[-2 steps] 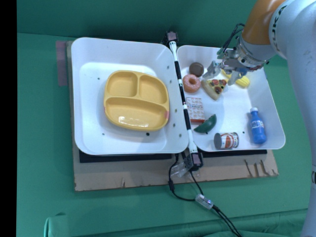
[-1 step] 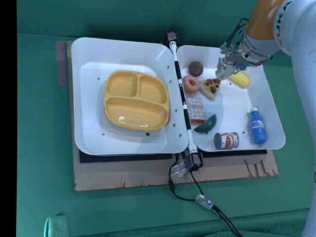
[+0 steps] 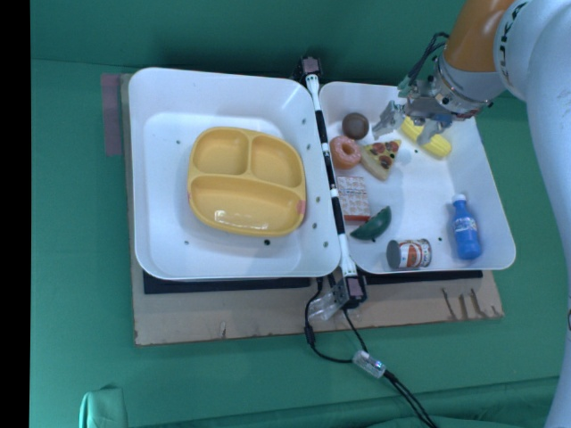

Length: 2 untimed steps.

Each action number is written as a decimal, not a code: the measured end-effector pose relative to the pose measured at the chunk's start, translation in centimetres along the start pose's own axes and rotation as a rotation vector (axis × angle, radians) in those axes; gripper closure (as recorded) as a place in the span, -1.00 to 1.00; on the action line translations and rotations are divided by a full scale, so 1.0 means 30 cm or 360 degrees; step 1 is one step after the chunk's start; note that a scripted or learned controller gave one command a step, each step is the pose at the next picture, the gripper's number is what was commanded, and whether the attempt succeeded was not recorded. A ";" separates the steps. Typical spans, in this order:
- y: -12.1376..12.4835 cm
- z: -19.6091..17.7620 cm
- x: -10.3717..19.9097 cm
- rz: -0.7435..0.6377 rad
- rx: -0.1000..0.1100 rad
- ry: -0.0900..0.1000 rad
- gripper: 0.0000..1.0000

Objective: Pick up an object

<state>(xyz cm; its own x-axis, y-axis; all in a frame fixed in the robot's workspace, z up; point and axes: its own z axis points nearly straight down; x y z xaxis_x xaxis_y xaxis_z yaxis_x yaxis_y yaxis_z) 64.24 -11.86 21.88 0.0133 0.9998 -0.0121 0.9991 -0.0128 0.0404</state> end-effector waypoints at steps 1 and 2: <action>0.172 0.114 0.020 -0.0015 0.0051 0.0009 -1.00; 0.185 0.049 0.015 -0.0010 0.0027 0.0000 1.00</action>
